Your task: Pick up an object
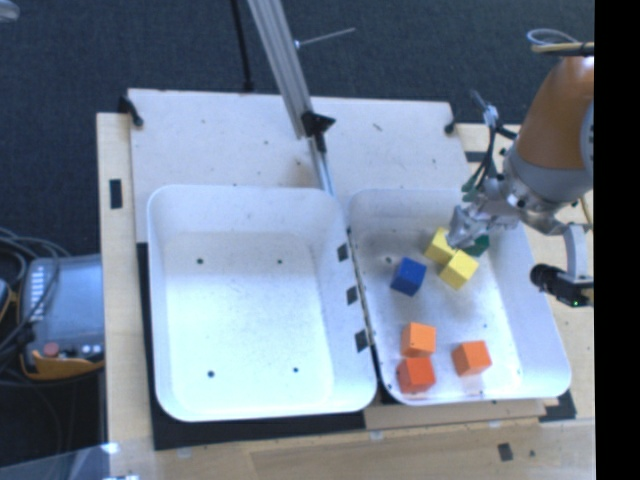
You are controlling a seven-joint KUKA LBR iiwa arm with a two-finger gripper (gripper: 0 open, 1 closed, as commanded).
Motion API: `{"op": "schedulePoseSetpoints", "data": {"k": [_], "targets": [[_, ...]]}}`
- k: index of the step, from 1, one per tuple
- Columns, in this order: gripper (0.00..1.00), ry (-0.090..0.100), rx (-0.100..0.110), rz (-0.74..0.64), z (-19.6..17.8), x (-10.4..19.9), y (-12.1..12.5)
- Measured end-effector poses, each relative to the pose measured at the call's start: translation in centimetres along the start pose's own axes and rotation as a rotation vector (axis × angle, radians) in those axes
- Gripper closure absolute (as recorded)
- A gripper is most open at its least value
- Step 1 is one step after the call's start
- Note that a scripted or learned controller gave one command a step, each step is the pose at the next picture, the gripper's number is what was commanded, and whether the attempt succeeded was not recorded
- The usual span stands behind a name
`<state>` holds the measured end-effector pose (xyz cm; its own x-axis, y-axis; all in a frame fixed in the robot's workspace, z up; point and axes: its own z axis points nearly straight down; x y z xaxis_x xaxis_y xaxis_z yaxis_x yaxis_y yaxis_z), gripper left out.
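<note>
Hovering low in the right bin [540,338], the end effector [468,230] sits over two yellow blocks [450,258]; its state cannot be told; nothing lifted, pickup outstanding

Hand [468,230] fingertips indistinct, arm [560,118] cut off at right edge

yellow blocks [452,258] | two, touching | right bin, upper middle | under pincer [468,230]

slanted metal rail [283,53] | grey box, maybe a controller [66,303] | cables [15,258]
</note>
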<state>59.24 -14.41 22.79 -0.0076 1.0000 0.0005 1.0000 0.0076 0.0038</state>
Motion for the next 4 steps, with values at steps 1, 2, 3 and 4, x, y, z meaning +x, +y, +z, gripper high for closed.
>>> {"op": "schedulePoseSetpoints", "data": {"k": [1, 2, 3, 4], "targets": [[1.0, 0.0, -0.001, -0.001, -0.5, 6.0, 1.7], [1.0, -0.001, 0.001, 0.005, 0.3, 10.5, 2.7], [1.0, -0.001, -0.001, 0.002, 0.4, 14.6, 3.5], [1.0, 0.002, 0.0, -0.001, -0.6, 20.7, 4.5]]}}
